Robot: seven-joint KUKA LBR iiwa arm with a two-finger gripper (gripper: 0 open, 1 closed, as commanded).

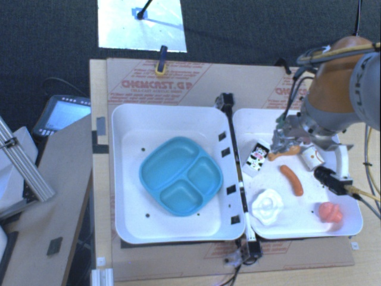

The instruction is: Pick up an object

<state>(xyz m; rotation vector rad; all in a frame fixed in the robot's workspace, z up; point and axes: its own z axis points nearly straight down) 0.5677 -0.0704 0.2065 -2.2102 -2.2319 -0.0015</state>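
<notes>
While the arm point(348, 82) reaches in over the right bin point(351, 222), its gripper point(286, 140) hangs low at the bin's upper middle; whether it is spread or pinching, I cannot tell. Just beside it lies an orange piece point(284, 153). Nearby rest a sausage point(292, 180), a card point(257, 157), a white lump point(267, 206) and a pink lump point(330, 212), while the left bin point(128, 219) holds a blue tray point(180, 176).

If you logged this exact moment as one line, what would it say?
arm: over right bin | gripper: low beside orange piece | grasp: unconfirmed | left bin: blue tray
</notes>
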